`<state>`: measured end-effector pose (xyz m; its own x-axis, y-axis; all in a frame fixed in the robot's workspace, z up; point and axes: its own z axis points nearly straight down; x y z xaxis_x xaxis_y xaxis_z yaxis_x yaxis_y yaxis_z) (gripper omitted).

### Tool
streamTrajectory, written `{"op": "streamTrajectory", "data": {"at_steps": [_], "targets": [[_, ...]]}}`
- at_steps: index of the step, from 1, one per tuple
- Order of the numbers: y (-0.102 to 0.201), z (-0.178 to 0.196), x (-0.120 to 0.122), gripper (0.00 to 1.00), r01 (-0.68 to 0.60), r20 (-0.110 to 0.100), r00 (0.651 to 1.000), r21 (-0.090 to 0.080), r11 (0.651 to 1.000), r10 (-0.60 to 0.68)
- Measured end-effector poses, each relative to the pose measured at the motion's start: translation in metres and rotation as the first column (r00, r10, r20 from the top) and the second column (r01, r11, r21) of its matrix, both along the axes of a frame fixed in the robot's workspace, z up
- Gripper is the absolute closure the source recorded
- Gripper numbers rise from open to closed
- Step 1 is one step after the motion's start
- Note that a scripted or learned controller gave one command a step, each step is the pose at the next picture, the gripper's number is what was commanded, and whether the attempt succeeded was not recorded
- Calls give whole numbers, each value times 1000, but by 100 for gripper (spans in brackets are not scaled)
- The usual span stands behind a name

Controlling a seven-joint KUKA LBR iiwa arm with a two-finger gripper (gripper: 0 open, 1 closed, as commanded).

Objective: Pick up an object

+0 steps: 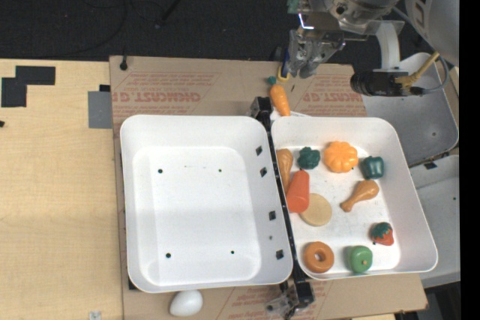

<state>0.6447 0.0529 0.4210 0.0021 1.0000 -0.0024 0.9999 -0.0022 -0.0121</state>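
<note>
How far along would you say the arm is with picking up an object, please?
Done: nothing visibly picked up. In hand: the pincer hangs above the small orange plastic carrot lying on the right white bin's far rim. Left: descend, grasp, lift.

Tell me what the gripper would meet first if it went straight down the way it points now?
Probably the toy carrot lying at the right bin's far rim, just below the gripper in the picture. Depth is unclear, so it might miss and meet the cardboard.
</note>
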Motion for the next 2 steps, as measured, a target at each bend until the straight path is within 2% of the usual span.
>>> {"op": "streamTrajectory", "data": {"at_steps": [1, 2], "targets": [[12, 125, -14, 100, -5, 22, 1000, 3, 1000, 5], [-33, -46, -2, 100, 3, -8, 1000, 0, 1000, -3]]}}
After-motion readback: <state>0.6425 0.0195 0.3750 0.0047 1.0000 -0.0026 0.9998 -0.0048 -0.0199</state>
